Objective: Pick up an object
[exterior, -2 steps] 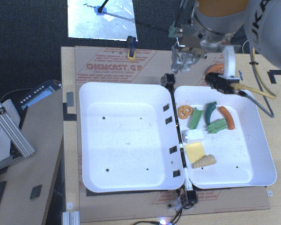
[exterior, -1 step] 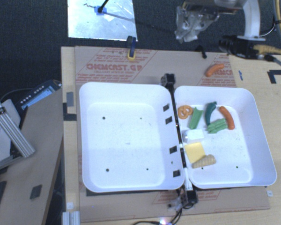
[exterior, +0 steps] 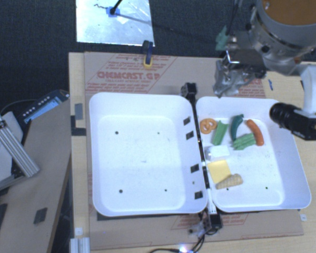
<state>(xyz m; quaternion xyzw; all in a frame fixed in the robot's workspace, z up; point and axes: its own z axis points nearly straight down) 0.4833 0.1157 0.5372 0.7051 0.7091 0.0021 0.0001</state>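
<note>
A: Camera view, entry for this moment. Gripper (exterior: 229, 83) sits above the far rim of the right bin (exterior: 289, 167), over the cardboard sheet (exterior: 126, 73) that lies under both bins. Metal parts too blurred and too small; I cannot tell whether the fingers are apart or closed. Nothing visible between them.

B: Noted. Where are the objects?

A: All in the right bin, clustered toward its left half. Far end: an orange pretzel-shaped ring (exterior: 207, 125), then a green stick (exterior: 219, 133) just beside it, a dark green curved piece (exterior: 236, 125), and an orange sausage-like piece (exterior: 255, 132) furthest right. A green ridged piece (exterior: 244, 140) lies touching or nearly touching the orange one; cannot tell which.

B: Nearer the camera?

A: A small white block (exterior: 219, 152) against the divider side, a yellow square slab (exterior: 218, 170) just below it, and a pale tan ridged piece (exterior: 230, 181) touching the slab's near corner.

B: Left bin (exterior: 102, 188)?

A: White floor with a few dark dots.

B: Arm?

A: Grey body with orange band (exterior: 295, 4) enters top right. A black cylindrical part (exterior: 287, 117) overhangs the right bin's right edge
</note>
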